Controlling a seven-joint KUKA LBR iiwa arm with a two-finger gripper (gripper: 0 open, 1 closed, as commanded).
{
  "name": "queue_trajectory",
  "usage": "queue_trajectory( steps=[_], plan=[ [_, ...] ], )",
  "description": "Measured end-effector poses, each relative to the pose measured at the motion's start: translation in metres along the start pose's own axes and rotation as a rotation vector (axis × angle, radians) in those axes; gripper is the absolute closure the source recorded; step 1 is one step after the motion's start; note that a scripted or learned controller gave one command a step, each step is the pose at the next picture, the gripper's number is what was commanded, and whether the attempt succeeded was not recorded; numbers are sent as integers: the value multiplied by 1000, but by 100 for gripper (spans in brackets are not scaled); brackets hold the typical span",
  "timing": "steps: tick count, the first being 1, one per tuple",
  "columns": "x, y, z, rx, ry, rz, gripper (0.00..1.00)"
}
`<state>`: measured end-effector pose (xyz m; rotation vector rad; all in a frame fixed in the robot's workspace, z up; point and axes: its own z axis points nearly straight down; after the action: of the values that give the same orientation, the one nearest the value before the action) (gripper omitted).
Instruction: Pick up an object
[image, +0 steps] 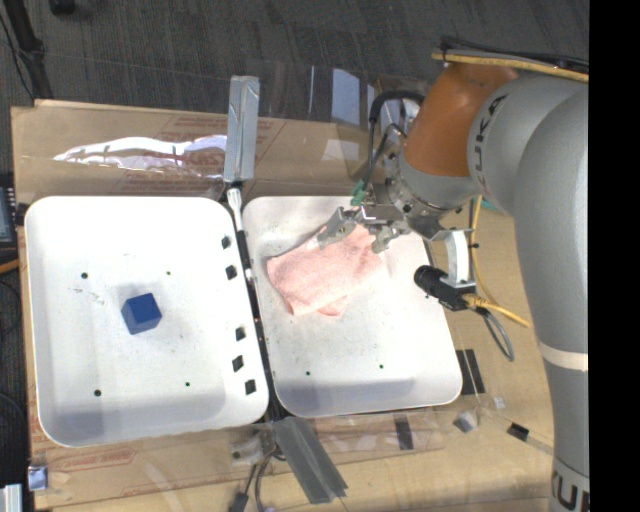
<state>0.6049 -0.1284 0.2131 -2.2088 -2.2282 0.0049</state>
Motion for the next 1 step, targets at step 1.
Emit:
queue_trajectory(
  steps=[1],
  plan=[
    [-30,24,12,-5,-2,-213,0]
  ],
)
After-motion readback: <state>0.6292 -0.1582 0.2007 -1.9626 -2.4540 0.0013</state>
